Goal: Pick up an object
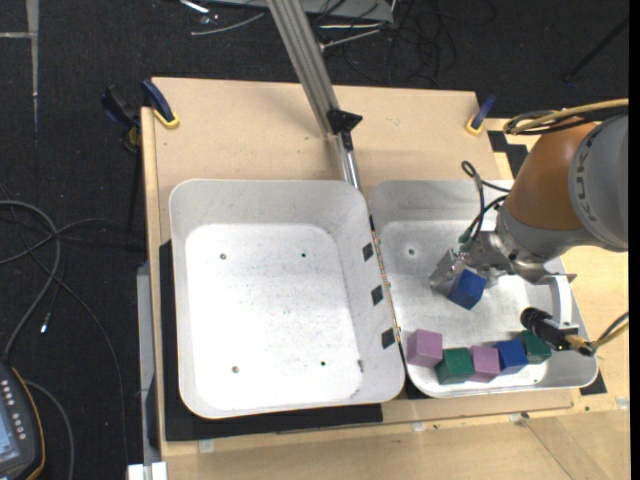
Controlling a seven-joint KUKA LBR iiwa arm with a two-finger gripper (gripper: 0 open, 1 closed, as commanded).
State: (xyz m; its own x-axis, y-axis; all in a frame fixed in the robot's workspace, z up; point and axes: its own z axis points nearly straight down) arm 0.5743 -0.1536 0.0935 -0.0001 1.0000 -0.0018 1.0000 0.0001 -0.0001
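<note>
- The jaws (456, 274) of the grey arm sit low in the right white bin (425, 223), and a small blue cube (466, 289) appears pinched at their tips; the grip looks shallow and off-centre.
- The cube may twist out on lifting.
- Below the jaws, a row of purple, green and blue blocks (478, 358) lies along the bin's near wall; a dropped cube could land among them.

I see the left bin (270, 288) wide open to reach into. The right bin (420, 228) is tighter: five blocks (478, 356) line its near wall, leaving bare floor toward the far side.
</note>
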